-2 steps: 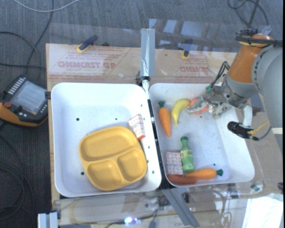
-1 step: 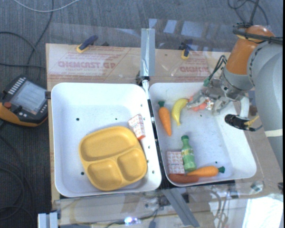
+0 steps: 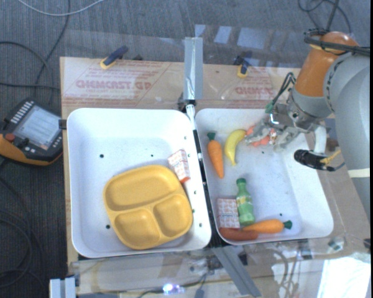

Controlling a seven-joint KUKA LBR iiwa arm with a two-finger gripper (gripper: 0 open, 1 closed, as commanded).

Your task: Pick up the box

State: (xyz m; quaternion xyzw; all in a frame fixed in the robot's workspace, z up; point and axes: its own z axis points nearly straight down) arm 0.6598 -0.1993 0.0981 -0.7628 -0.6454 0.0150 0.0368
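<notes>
A small red-and-white box (image 3: 179, 164) leans at the right side of the left bin (image 3: 93, 141), touching the yellow plate's far right corner. A second flat box (image 3: 227, 212) with a pink pattern lies near the front of the right bin (image 3: 311, 210), just left of the green bottle (image 3: 244, 202). My gripper (image 3: 275, 129) hangs low over the far right part of the right bin, beside a small orange-red item (image 3: 258, 138). It is well away from both boxes.
A yellow divided plate (image 3: 148, 206) fills the left bin's front. The right bin holds a carrot (image 3: 216, 158), a banana (image 3: 234, 145), another carrot (image 3: 266, 227) and a red piece (image 3: 236, 234) at the front wall. A teach pendant (image 3: 28, 132) lies left of the bench.
</notes>
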